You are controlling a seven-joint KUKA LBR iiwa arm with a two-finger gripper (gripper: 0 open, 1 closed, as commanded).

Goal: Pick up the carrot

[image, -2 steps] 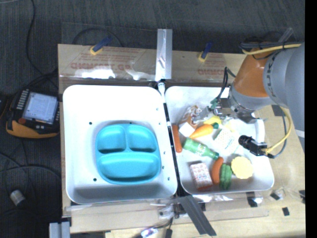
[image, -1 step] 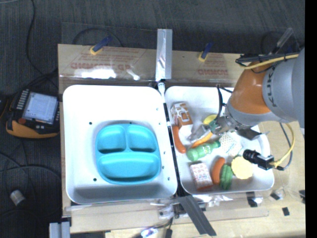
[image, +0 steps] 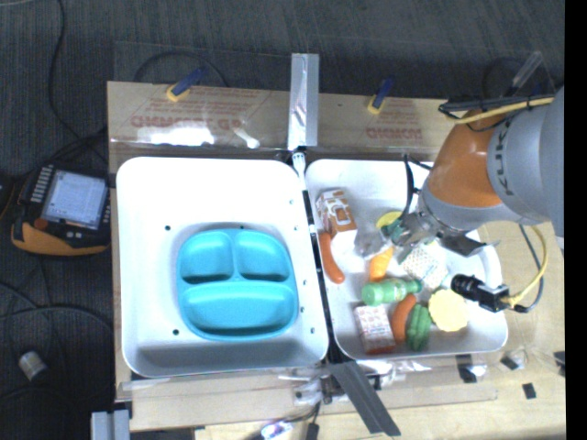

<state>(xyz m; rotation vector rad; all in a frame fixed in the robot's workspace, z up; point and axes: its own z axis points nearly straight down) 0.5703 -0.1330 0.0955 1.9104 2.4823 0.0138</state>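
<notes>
While the grey arm with its orange band (image: 463,168) reaches into the right white bin (image: 367,177), its pincer (image: 408,232) hangs above the toy clutter, grip state impossible to tell. Near the bin's front wall, the small orange carrot (image: 402,317) lies between a red-printed packet (image: 373,326) and a green vegetable (image: 419,326).

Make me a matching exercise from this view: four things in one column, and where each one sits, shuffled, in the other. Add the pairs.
Things:
1. blue divided tray
2. long orange carrot
3. pale yellow round piece
4. handheld screen device

Places:
A. near the right bin's front right corner
B. on the dark floor, left of the bench
C. in the left bin, about in its middle
D. along the right bin's left wall, beside the divider

Pairs: 1-C, 2-D, 3-A, 4-B
</notes>
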